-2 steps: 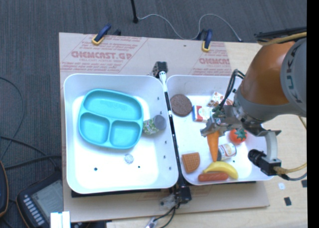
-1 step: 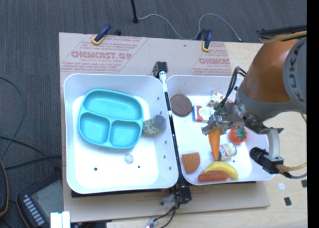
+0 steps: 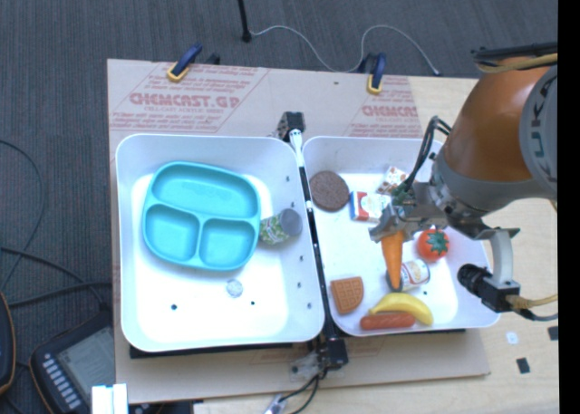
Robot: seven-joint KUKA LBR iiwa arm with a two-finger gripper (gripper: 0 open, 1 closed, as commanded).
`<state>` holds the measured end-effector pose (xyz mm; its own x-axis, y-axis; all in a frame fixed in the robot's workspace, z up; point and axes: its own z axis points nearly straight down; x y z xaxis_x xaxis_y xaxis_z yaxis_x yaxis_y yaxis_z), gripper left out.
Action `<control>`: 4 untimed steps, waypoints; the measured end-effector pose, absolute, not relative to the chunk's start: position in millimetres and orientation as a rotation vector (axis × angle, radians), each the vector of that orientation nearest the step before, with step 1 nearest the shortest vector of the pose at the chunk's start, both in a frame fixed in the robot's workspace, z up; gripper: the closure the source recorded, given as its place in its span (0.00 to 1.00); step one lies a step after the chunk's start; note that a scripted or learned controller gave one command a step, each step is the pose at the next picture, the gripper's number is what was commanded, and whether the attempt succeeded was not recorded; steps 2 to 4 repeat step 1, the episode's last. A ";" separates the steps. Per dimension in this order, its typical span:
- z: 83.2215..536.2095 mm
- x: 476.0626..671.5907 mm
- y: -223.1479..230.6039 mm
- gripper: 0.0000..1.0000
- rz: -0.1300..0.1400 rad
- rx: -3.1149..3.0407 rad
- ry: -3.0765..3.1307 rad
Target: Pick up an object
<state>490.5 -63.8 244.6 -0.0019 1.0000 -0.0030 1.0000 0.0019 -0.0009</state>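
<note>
On the left sits a shallow white bin point(image 3: 136, 222) with a light blue plastic tray point(image 3: 201, 216) that has three sections. Just right of the tray, by the middle wall, lie a small green leafy lump point(image 3: 270, 231) and a round grey disc point(image 3: 289, 221), touching each other. A small clear cap point(image 3: 235, 288) lies nearer, on the bin floor. The right white bin point(image 3: 471, 312) holds toy food. At its far left is a round brown cookie point(image 3: 329, 190), and beside that a red and white packet point(image 3: 367, 207). Near the front left is a square tan waffle cracker point(image 3: 346, 293). A red sausage point(image 3: 388, 321) and a yellow banana point(image 3: 405, 306) lie side by side at the near edge, both stretched left to right. The long orange carrot point(image 3: 392, 258) is in the middle of this bin. It runs from far to near, with its thick end far, up by the gripper, and its thin tip pointing near, toward the banana. A small white and orange jar point(image 3: 415, 272) sits just right of the carrot's tip. A red tomato with a green top point(image 3: 433, 243) is further right. The dark metal gripper point(image 3: 399, 214) hangs right over the carrot's far end. I cannot tell how it is set or whether it holds the carrot. The big grey and orange arm point(image 3: 498, 136) comes in from the right, bent down over the bin.
</note>
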 end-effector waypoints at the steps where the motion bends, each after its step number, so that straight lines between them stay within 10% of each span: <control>1: 254.2 491.1 -63.9 1.00 -0.005 2.217 2.223; 4: 254.2 491.1 -63.9 1.00 -0.005 2.217 2.223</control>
